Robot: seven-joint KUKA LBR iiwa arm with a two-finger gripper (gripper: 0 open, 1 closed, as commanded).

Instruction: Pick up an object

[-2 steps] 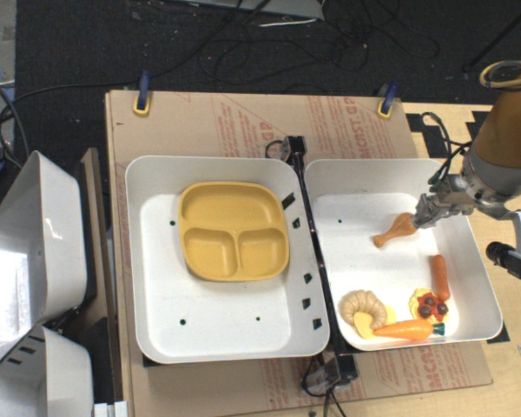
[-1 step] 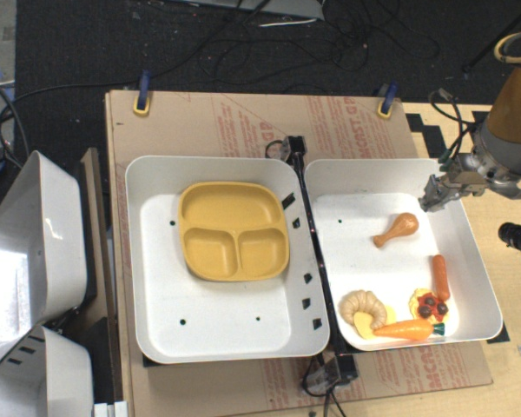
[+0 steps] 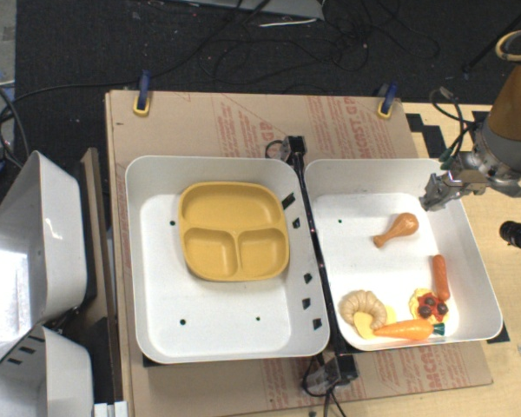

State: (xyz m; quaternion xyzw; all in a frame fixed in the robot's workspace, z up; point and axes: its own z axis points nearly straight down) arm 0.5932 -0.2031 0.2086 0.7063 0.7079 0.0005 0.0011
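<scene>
Camera view, read from left to right: the shallow white left bin (image 3: 156,259) is occupied by a yellow plastic divided plate (image 3: 234,231), laid flat near its middle, apparently as a place for food to be served. Alongside it, the shallow white right bin (image 3: 469,241) holds the toy foods from which one is to be picked. A beige croissant-shaped toy (image 3: 363,305) and an orange plastic carrot (image 3: 405,327) are grouped at the near edge, touching a yellow piece topped with dark berries (image 3: 431,307). A tan toy chicken drumstick (image 3: 396,229) lies alone toward the middle, and a red-orange toy sausage (image 3: 440,276) rests near the right wall. The grey two-finger gripper (image 3: 440,191) is poised at the far right rim, above the drumstick and apart from it; nothing is seen held, and whether it is spread or pressed together cannot be told. The isolated drumstick is judged the easiest target.
</scene>
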